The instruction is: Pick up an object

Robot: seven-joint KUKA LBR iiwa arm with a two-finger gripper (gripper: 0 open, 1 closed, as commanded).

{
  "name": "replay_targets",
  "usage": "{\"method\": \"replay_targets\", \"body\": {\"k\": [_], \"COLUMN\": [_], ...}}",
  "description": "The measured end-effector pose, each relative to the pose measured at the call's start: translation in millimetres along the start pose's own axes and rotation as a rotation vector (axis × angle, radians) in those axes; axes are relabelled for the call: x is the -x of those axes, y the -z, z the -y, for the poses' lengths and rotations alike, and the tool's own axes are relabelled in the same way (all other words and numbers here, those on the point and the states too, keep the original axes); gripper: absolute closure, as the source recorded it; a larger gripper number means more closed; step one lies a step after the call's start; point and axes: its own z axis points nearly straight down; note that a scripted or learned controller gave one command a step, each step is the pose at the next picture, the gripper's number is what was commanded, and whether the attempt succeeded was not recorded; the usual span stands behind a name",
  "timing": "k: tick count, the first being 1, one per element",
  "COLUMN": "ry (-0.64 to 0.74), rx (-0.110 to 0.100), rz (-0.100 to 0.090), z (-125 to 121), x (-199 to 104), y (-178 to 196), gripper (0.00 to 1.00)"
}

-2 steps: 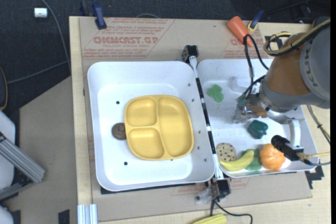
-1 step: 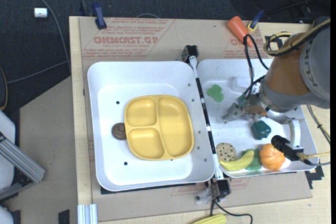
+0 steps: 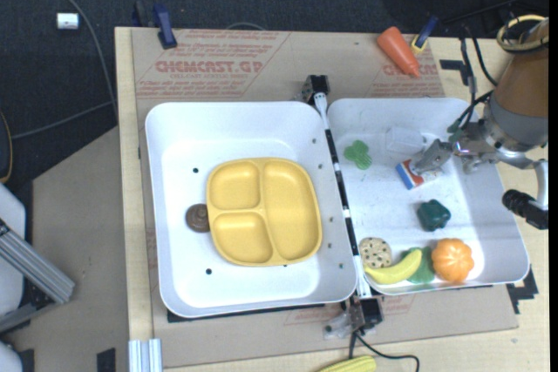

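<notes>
My gripper (image 3: 429, 161) reaches in from the right over the right bin (image 3: 488, 213), its tip right beside a small red, white and blue object (image 3: 407, 175) on the bin floor. I cannot tell whether it touches that object. In the same bin lie a light green piece (image 3: 357, 155), a dark green piece (image 3: 432, 213), a round cookie (image 3: 375, 252), a banana (image 3: 397, 267), an orange (image 3: 452, 260) and a faint clear item (image 3: 403, 139).
The left bin (image 3: 170, 187) holds a yellow divided plate (image 3: 263, 212) with a brown disc (image 3: 198, 218) at its left side. An orange carrot (image 3: 398, 51) lies on the bench behind the right bin. Black clamps (image 3: 316, 88) sit between the bins.
</notes>
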Motion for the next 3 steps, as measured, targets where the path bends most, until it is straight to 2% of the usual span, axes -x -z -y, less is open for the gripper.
{"method": "replay_targets", "body": {"k": [1,2,3], "ry": [-0.001,0.0,0.002], "rx": [-0.003,0.0,0.001], "rz": [-0.003,-0.002,-0.003], "z": [46.4,45.4,23.9], "x": [-15.6,-15.7,-116.6], "y": [-48.9,-38.4,52.5], "gripper": [0.0,1.0,1.0]}}
